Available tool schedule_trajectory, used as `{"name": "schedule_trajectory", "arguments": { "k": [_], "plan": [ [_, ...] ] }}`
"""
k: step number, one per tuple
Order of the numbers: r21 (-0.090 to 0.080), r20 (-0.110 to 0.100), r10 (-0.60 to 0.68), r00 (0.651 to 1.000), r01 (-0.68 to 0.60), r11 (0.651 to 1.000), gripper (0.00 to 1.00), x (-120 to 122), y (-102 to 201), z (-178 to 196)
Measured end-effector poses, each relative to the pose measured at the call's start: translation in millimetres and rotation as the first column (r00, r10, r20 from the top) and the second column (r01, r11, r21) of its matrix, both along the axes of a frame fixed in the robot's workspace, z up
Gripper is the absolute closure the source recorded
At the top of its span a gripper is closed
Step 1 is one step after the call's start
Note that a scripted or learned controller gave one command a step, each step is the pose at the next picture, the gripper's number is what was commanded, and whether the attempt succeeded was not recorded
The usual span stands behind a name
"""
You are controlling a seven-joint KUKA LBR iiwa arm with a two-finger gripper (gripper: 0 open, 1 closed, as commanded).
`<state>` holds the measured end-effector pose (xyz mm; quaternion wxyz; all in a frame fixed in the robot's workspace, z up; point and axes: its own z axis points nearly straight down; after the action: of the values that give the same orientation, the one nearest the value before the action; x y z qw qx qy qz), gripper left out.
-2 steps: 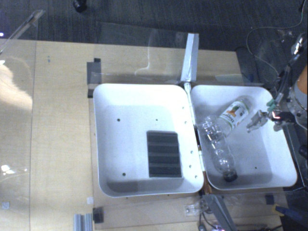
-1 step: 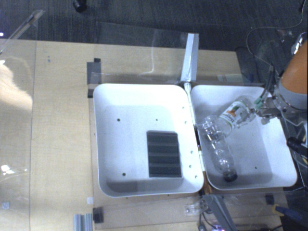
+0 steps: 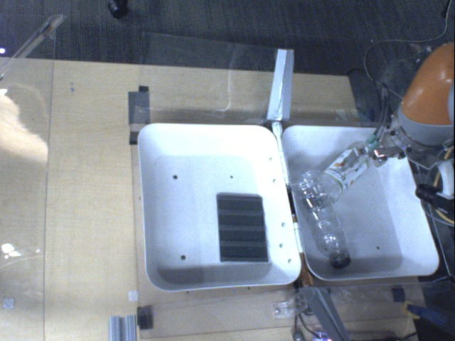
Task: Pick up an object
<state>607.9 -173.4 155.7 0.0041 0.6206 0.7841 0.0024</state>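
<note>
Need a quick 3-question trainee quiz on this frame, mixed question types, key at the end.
1. True or false: the dark ribbed block lies in the right bin.
2. Which object lies nearest the gripper? A) clear plastic bottle B) dark ribbed block C) a red mug
3. From which side of the view does the arm enter?

Key: 1 false, it lies in the left bin. 2 A. 3 right.

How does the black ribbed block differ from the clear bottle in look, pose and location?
The black ribbed block is dark, opaque and rectangular; the clear bottle is see-through and rounded with a dark cap. The block lies flat in the left bin, the bottle on its side in the right bin. Both rest on a bin floor.
</note>
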Motion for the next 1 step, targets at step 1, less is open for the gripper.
{"name": "schedule_trajectory", "arguments": {
  "k": [1],
  "plan": [
    [-0.009,0.027,0.056,0.998,-0.056,0.998,0.00,28.7,6.1,-9.6]
  ]
}}
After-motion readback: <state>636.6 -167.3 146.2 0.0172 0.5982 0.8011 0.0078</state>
